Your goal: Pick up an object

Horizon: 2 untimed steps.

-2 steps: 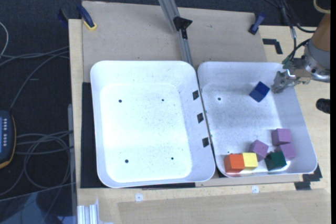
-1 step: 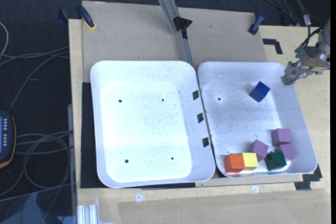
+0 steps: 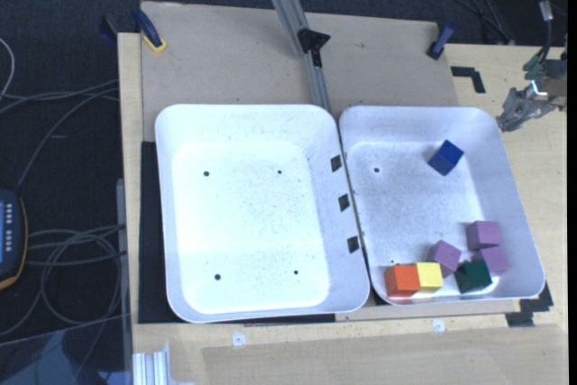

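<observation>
In the right bin (image 3: pixel 379 194), a blue cube (image 3: pixel 444 157) lies alone toward the back. Near the front right corner are clustered an orange block (image 3: pixel 403 279), a yellow block (image 3: pixel 429 275), a dark green block (image 3: pixel 471 276) and three purple blocks (image 3: pixel 485 234). My gripper (image 3: pixel 526 106) hangs at the view's right edge, just outside the right bin's back right corner, up and to the right of the blue cube. Nothing is visibly held in it.
The left bin (image 3: pixel 180 194) stands beside the right one on the wooden bench. A slanted metal rail (image 3: pixel 288 4) runs down to the gap between the bins. Blue clamps (image 3: pixel 149 30) sit at the board's back corners. Cables lie on the floor at left.
</observation>
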Each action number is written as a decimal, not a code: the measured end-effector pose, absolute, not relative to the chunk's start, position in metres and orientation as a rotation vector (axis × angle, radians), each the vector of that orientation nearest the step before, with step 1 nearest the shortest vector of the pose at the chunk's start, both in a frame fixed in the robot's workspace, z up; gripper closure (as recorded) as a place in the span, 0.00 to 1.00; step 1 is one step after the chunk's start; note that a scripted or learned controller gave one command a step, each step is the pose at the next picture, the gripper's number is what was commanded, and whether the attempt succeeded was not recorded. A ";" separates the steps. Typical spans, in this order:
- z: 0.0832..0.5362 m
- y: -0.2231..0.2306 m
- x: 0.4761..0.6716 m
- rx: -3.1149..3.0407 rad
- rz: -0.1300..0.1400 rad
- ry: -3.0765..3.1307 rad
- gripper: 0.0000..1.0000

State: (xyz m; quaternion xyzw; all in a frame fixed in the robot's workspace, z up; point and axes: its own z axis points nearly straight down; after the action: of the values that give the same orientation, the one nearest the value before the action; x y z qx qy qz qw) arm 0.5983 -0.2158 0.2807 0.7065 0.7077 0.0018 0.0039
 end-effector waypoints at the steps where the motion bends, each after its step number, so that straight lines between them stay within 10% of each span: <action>1: 0.280 -0.168 0.591 2.217 0.002 2.229 1.00; 2: 0.286 -0.113 0.590 2.215 0.002 2.231 1.00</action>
State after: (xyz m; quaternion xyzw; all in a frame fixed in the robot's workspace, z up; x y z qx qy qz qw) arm 0.5901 -0.1129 0.2855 0.7045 0.7097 0.0008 -0.0012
